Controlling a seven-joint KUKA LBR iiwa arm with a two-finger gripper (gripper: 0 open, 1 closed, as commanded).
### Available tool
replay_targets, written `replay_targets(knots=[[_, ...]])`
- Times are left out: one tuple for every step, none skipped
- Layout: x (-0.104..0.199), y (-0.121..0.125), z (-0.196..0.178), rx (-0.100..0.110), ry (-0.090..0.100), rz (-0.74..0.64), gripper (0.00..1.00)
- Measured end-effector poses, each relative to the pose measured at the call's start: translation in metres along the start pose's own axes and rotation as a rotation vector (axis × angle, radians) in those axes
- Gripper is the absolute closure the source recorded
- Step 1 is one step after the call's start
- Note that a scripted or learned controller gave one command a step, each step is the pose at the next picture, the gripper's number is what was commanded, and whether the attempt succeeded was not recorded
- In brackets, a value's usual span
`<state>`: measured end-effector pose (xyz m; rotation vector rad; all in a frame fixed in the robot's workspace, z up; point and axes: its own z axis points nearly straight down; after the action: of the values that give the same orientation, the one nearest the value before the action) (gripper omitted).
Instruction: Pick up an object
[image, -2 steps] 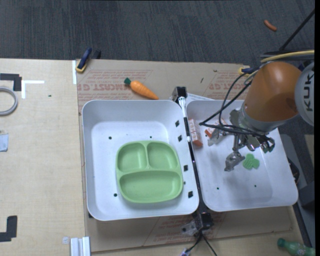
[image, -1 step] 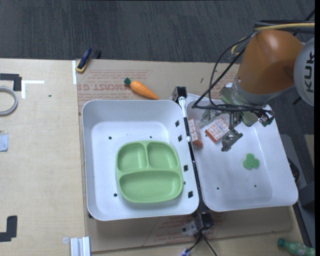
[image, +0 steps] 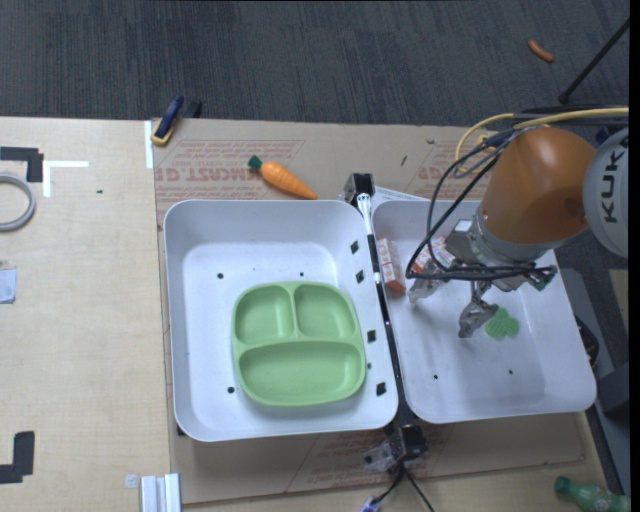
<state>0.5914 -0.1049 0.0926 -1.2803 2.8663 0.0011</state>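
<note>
Gripper low in right bin, fingers' state indiscernible, beside small green object.

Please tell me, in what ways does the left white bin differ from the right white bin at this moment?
The left bin holds a green divided plate; the right bin holds a small green item and a small reddish item near its left wall. The gripper and arm hang above the right bin, while nothing hangs above the left bin. Both bins are shallow, white and about the same size, and they stand side by side.
</note>
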Motion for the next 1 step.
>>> replay_targets(knots=[[-0.0186, -0.0122, -0.0003, 0.002, -0.002, 0.290, 0.00]])
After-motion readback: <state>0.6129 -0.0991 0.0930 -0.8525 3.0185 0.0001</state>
